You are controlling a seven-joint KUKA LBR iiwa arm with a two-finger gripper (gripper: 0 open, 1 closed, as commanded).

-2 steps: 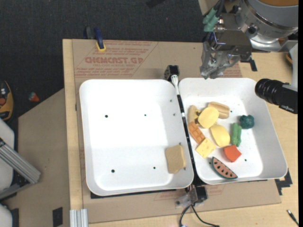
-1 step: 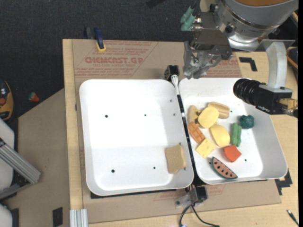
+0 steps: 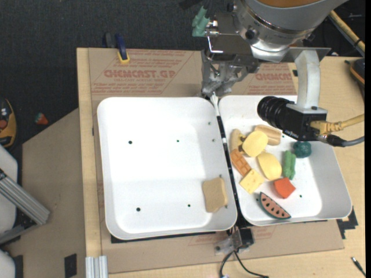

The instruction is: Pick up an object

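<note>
The arm (image 3: 290,4) enters at the top, about one o'clock, and its tool (image 3: 215,88) hangs over the far end of the divide between the two bins; whether it is released or clenched cannot be told, and nothing shows in it. The right bin (image 3: 330,184) holds a crowded cluster: yellow rounded pieces (image 3: 262,155), a pale roll (image 3: 268,133), an orange waffle-like strip (image 3: 239,162), a green pickle-like piece (image 3: 288,164), a red piece (image 3: 284,187), a teal lump (image 3: 301,149) and a watermelon slice (image 3: 272,206) at its five o'clock. A black camera unit (image 3: 284,117) overhangs that bin's far side, hiding some of it. The left bin (image 3: 151,155) carries one tan bread slice (image 3: 214,194) at its four o'clock corner. A blue-and-yellow clamp (image 3: 121,48) grips the surface (image 3: 145,71) at eleven o'clock
</note>
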